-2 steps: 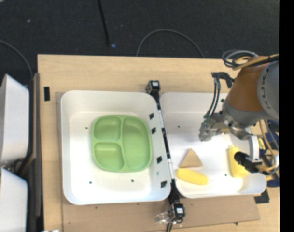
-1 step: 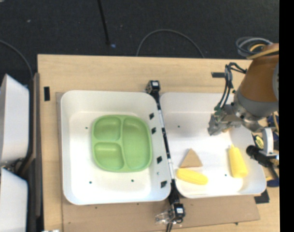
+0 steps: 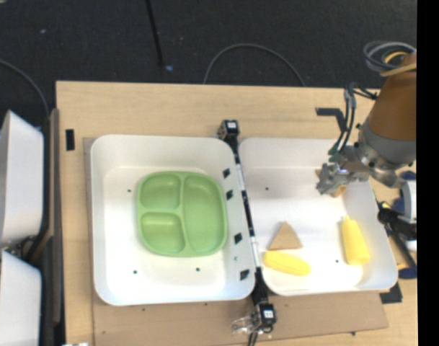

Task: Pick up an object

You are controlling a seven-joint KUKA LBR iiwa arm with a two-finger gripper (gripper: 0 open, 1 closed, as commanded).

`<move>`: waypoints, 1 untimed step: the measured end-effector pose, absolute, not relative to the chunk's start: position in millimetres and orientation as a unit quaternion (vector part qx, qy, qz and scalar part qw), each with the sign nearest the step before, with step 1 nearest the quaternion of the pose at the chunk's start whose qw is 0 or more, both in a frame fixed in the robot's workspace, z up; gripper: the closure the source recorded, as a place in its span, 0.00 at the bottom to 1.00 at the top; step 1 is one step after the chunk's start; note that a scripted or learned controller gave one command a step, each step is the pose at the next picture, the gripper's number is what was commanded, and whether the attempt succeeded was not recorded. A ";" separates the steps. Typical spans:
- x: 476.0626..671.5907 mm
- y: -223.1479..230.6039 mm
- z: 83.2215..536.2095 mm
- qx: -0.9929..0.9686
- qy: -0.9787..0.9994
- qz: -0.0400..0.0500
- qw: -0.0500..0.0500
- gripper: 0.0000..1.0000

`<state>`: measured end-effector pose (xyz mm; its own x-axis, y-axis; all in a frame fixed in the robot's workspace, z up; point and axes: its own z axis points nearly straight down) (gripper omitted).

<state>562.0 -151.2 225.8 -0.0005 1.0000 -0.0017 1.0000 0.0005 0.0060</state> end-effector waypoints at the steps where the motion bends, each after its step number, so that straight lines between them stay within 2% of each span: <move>1: 556.0 -109.2 225.2 0.705 0.709 0.001 0.000 1.00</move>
